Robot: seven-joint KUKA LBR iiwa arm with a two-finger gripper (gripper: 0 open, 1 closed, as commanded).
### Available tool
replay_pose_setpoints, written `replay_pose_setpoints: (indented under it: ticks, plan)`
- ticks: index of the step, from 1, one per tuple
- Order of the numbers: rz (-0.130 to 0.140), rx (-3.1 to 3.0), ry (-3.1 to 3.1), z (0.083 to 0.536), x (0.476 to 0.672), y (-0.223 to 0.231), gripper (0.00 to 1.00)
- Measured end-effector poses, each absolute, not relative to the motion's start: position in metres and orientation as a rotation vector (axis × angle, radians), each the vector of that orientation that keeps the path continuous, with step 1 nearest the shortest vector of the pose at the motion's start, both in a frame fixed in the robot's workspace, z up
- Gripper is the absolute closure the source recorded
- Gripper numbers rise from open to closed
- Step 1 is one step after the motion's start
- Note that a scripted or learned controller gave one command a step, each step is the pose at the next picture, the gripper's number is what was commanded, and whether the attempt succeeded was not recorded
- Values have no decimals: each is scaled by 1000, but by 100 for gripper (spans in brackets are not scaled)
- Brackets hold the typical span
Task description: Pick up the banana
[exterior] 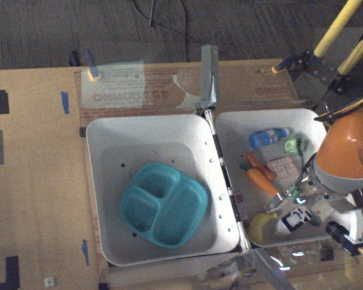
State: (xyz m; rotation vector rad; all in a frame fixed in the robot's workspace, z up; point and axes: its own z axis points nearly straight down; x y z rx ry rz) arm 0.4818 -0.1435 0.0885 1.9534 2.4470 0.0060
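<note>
Low in the right bin (230, 132), the banana (262, 226) looks light, soft and bruisable, best pinched mid-body; whether the gripper (289, 203) beside it is spread, I cannot tell.

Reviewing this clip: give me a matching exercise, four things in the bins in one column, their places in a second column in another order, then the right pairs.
Things:
1. teal plastic divided tray
2. yellow banana
3. blue plastic bottle
4. orange carrot

Places:
A. far end of the right bin
B. near left corner of the right bin
C. middle of the left bin
D. left part of the right bin, between the bottle and the banana

Pairs: 1-C, 2-B, 3-A, 4-D
</note>
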Motion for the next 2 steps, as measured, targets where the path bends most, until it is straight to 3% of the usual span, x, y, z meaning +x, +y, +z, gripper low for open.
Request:
replay_pose_setpoints:
  ticks: [1,2]
  plan:
    - [6,2209,2220,88,507,-134,0]
    - [6,2209,2220,88,507,-134,0]
